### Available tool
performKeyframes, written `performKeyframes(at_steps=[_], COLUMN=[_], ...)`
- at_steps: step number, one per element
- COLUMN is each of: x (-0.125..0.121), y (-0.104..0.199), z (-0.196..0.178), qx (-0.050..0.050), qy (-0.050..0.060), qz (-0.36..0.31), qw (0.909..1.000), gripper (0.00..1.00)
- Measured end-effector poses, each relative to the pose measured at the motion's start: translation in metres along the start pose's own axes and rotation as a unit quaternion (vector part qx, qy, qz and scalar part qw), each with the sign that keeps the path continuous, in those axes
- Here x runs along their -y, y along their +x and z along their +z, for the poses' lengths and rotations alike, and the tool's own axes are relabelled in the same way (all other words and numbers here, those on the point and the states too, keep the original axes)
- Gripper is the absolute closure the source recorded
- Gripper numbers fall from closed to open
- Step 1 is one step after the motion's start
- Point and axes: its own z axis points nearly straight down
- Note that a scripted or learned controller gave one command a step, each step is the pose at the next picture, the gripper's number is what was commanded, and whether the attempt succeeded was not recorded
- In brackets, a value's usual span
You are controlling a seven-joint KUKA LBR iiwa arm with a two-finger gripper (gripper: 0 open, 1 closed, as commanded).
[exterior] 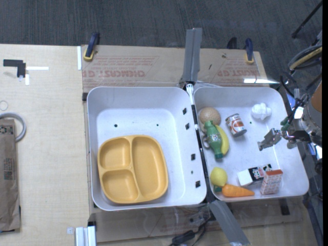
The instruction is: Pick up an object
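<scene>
The gripper [270, 139] hangs over the right bin [287, 104] near its right wall, fingers spread and holding nothing. Below it lie a can [236, 124], green bottle [216, 139], lemon [218, 176], carrot [237, 191] and carton [271, 182]; the left bin [128, 99] holds a yellow plate [133, 168].

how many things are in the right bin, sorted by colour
yellow: 2, banana, lemon
green: 1, bottle
orange: 1, carrot
brown: 1, round fruit
red and white: 2, can, carton
white: 1, lump
black and white: 1, box
total: 9
</scene>
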Motion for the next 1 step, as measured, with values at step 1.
performKeyframes(at_steps=[1], x=[-0.0753], y=[-0.0348], z=[0.0164], qx=[0.001], qy=[-0.001], qz=[0.103], qw=[0.9947], gripper=[0.00])
